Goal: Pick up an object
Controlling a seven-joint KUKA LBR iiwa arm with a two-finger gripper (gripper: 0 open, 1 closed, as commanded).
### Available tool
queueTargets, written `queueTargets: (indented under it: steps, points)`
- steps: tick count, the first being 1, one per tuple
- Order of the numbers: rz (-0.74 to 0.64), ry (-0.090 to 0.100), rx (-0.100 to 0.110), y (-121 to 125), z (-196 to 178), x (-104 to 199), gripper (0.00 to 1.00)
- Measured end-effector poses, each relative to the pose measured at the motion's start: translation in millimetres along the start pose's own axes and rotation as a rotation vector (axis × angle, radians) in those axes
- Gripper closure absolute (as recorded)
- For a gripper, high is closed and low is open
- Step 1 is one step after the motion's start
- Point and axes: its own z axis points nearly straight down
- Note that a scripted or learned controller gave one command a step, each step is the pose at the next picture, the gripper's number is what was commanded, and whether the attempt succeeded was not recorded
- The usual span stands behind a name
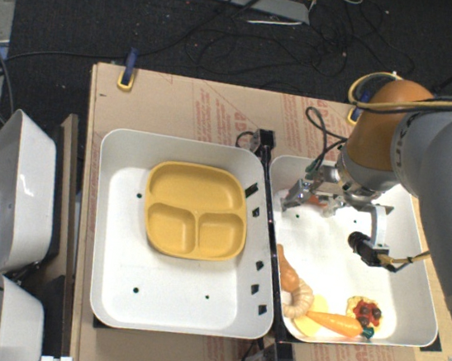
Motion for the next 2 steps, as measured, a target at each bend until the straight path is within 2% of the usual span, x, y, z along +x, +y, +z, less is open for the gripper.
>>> queueTargets:
  steps: [1, 2]
  points:
    - [0.000, -0.001, -0.005, 1.1, -12.7, 0.1, 1.00]
    - [-0.003, 0.000, -0.008, -0.7, -75.8, 3.4, 1.00]
